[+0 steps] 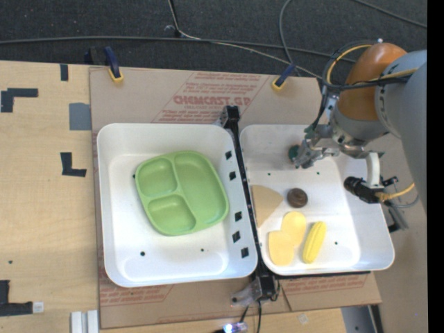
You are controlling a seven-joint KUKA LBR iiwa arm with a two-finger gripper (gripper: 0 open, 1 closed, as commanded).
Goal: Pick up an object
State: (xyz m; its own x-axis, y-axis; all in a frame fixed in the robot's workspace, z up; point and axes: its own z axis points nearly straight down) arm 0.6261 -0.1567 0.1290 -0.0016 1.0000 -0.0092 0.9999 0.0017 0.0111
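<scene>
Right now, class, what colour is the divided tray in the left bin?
Light green, seen clearly in the camera view: the divided tray.

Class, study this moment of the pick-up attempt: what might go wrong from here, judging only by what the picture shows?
1. The gripper hovers over bare floor in the right bin, apart from every object, so closing there would likely grab nothing.
2. The corn cob lies against the yellow piece; a grasp may push both.
3. The small brown round piece could roll or slip.

Even overhead light, soft shadows, mild glare on white bins, slightly soft focus
</scene>
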